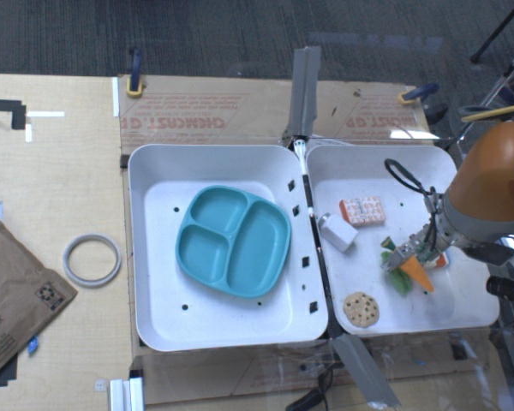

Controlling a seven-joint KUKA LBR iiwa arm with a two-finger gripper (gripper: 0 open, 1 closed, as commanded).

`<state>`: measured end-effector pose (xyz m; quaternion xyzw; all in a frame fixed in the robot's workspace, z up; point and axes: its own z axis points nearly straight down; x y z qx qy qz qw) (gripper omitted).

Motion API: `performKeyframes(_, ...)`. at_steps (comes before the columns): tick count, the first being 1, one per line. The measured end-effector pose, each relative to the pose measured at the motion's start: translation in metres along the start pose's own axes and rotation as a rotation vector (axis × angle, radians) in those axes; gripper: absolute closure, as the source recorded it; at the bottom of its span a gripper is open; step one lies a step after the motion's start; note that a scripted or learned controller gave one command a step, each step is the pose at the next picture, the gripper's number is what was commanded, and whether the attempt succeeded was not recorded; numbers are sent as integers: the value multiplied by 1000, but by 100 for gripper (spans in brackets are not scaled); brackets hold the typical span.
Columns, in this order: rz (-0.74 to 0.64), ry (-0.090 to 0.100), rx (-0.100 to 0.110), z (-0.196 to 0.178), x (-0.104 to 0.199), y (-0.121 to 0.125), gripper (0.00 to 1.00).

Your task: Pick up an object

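**Pincer low in the right bin**

I see my pincer (409, 255) down over the carrot (415, 272) in the right bin (471, 315), with a cookie (361, 309) and red-white packet (362, 211) nearby. The left bin (154, 255) holds a teal divided plate (233, 241).

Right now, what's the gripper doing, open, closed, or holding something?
Gripper: down in the right bin, over the carrot and the green piece. Open, closed or holding: cannot be told from this view.
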<state>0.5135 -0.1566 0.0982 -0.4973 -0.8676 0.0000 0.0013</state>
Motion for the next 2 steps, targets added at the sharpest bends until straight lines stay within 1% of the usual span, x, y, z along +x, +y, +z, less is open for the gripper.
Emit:
performKeyframes(1,157,-2,1,-110,9,44,100)
performKeyframes(2,-236,-4,0,-184,54,62,100)
